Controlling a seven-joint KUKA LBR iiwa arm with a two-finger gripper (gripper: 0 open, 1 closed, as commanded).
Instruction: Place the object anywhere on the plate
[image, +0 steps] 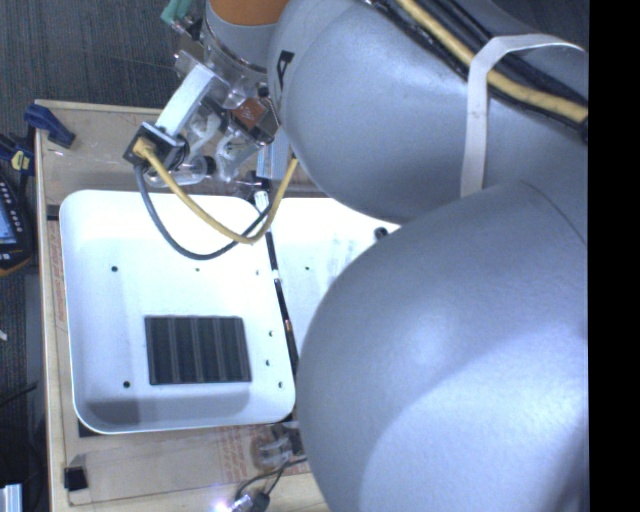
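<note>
Two shallow white bins sit side by side on the wooden worktop (150, 470), seen from the single camera above. Most of the right bin (315, 255) is hidden behind the big grey arm (450, 300), which bulks across the right half of the view; a small patch of that bin's white floor shows beside the divider. The left bin (95, 250) lies open to view, its floor bright under the light, with a dark ribbed rectangular tray (197, 350) lying flat in its near half, parallel to the bin's front wall. Small dark dots mark the bin floor around it. The arm's orange band (243, 10) shows at the top edge, and below it the gripper (185, 150) hangs over the far rim of the left bin, its metal and white parts tilted toward the left. A yellow cable (215, 225) and a black cable (165, 225) loop down from it over the bin's far end. Whether its grasping parts are released or clenched I cannot tell. I cannot make out a plate or a loose object to be placed; they may lie behind the arm. A blue clamp (48, 122) sits at the worktop's far left corner.
</note>
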